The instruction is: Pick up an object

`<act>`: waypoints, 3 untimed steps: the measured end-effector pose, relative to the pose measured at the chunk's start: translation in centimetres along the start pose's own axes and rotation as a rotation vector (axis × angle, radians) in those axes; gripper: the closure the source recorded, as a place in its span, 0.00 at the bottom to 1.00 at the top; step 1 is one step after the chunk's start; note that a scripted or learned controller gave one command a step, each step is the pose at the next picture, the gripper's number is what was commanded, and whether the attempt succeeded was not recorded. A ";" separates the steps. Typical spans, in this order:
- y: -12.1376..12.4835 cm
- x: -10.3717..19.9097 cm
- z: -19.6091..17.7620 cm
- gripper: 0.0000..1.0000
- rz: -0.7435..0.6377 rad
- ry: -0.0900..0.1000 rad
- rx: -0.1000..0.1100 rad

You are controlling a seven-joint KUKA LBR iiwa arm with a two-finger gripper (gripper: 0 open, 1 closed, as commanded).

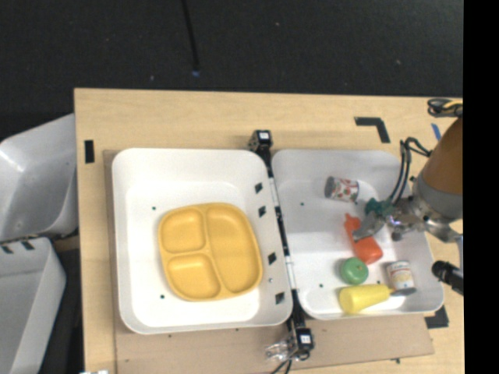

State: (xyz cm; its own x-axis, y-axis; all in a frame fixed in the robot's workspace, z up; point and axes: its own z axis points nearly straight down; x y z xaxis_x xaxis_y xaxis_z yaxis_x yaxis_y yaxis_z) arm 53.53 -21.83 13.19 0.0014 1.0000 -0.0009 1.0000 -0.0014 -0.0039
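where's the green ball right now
In the right bin, near its front, the green ball sits just below the orange piece and above the yellow cone.

The arm [446, 166] enters from the right edge, its orange band uppermost and the grey wrist below it, angled down and leftward. The gripper [373, 224] hangs low at the end, pointing left, its fingers too blurred to read.

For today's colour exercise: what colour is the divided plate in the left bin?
Yellow: the divided plate, seen in the camera view.
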 end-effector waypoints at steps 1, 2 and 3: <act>0.0 -0.1 3.3 0.00 0.002 0.000 -0.002; 0.1 -0.2 2.0 1.00 0.005 -0.002 -0.008; -0.4 -0.6 -2.5 1.00 0.008 -0.001 -0.008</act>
State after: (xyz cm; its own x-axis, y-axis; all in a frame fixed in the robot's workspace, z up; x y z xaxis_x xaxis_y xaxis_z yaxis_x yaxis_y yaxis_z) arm 53.12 -22.40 15.68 0.0098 1.0000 -0.0018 0.9999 -0.0098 0.0041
